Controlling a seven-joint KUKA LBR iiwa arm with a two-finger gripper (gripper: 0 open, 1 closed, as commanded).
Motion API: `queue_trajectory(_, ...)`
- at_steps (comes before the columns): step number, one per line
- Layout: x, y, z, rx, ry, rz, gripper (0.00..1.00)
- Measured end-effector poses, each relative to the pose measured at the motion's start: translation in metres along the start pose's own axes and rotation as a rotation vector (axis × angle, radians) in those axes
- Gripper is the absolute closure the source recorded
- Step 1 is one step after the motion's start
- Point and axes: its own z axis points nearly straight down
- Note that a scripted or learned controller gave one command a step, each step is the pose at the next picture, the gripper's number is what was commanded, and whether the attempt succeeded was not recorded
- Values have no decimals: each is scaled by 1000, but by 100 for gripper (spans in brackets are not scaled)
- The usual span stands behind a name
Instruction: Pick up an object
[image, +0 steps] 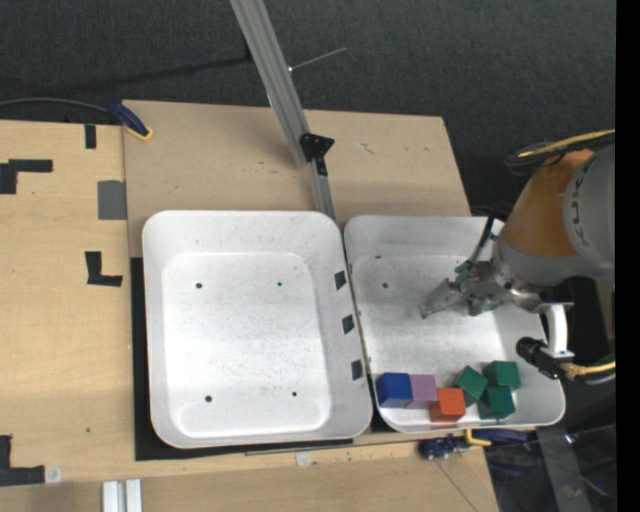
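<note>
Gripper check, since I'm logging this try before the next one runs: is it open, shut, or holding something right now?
Gripper: over the right bin, above bare floor, apart from the blocks; open or shut cannot be told, and nothing shows between its fingers.

white bins (250, 232), blue block (394, 388), orange block (450, 402)

The arm (570, 220) is cut off by the right edge of the frame, so only its orange band and grey wrist show. The gripper (440, 300), at middle right, is too small and blurred to tell how its fingers stand. In the lower right, the orange block (450, 402) partly covers the purple block (424, 388), and the green blocks (490, 388) overlap so their count is unclear.
</note>
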Motion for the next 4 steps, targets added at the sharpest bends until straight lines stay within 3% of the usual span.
queue_trajectory(1,1,1,-12,-3,0,-1,100)
queue_trajectory(3,2,16,-130,-12,-4,-1,100)
queue_trajectory(4,3,16,-164,-9,-3,0,100)
